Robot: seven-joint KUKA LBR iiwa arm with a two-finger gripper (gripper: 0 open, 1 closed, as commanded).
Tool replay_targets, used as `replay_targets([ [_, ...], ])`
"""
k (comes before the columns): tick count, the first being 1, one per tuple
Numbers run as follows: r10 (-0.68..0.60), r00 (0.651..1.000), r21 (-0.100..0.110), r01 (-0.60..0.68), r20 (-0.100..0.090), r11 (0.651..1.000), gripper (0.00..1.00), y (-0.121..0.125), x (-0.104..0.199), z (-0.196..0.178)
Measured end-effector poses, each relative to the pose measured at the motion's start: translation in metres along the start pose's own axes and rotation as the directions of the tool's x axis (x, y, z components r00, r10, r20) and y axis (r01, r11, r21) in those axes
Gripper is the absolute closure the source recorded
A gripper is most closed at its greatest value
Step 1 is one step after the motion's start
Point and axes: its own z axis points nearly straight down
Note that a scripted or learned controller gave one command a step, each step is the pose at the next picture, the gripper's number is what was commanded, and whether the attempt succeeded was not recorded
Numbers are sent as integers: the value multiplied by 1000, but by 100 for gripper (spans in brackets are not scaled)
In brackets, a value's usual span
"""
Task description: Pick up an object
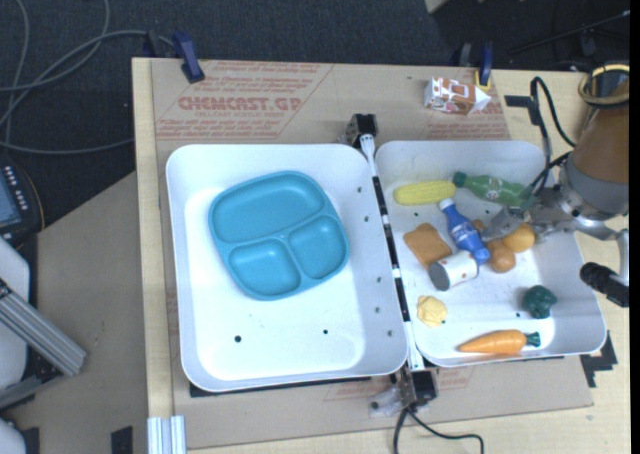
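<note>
Reaching in from the right, the arm (600, 157) is partly cut off by the frame edge; its hand (520, 217) sits low in the right bin (570, 337) among crowded toys, beside an orange ball (518, 238) and green bottle (490, 187); its grip cannot be made out.

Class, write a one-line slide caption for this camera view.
Arm's gripper lowered among toy foods in the right bin; blue divided plate in the left bin.

Even, fairly bright overhead light, soft short shadows beside the divided blue plate (278, 247); white bins (200, 182) near overexposed with mild glare, dark floor underexposed, overall slightly soft focus, arm (600, 157) at right edge blurred.
</note>
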Motion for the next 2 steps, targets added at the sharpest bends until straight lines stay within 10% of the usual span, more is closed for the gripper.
replay_targets([
  [1,-7,1000,-4,7,-1,1000,0,76,5,8],
  [2,1,1000,0,-1,8,1000,0,41,10,7],
])
